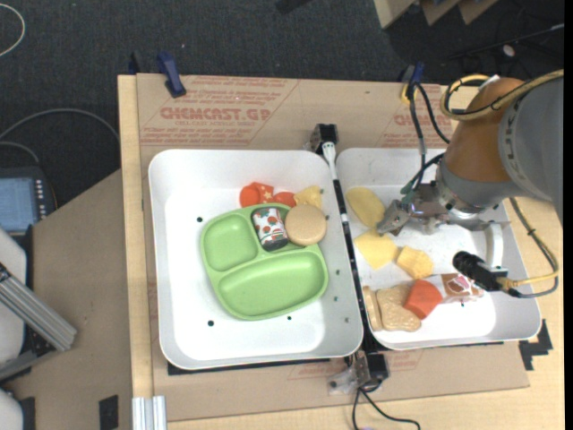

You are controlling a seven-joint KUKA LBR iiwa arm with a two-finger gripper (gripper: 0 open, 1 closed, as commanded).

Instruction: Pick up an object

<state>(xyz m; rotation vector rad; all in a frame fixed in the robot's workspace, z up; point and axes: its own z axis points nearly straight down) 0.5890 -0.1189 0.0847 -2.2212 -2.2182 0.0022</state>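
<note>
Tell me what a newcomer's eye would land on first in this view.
The bright green divided plate in the left bin stands out first, with a round tan piece and a small patterned can on its upper right edge. Next comes the grey arm with its orange band, reaching in from the right over the right bin, above yellow and orange toy food pieces.

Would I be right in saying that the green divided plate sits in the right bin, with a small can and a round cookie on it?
Not quite: in the camera view the green divided plate sits in the left bin, not the right. The small can and round cookie are on it.
</note>
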